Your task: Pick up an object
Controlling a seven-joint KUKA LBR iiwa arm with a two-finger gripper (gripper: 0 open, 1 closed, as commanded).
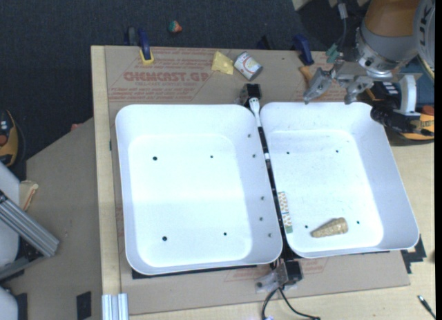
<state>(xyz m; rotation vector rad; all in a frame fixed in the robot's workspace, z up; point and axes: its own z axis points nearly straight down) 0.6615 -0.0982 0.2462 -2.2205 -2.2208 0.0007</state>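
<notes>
A small tan cone-shaped object point(329, 228) lies near the front of the right bin point(373, 173), on its side. My gripper point(335, 88) hangs above the far rim of the right bin, well away from the cone. Its two fingers are spread apart with nothing between them. The grey arm with its orange band enters at the upper right.
The left bin point(138, 194) sits beside the right one, a black divider strip between them. On the cardboard behind the bins lie a yellow piece point(222, 63), a small white block point(248, 66) and clamps point(145, 46). Cables and tools crowd the right edge.
</notes>
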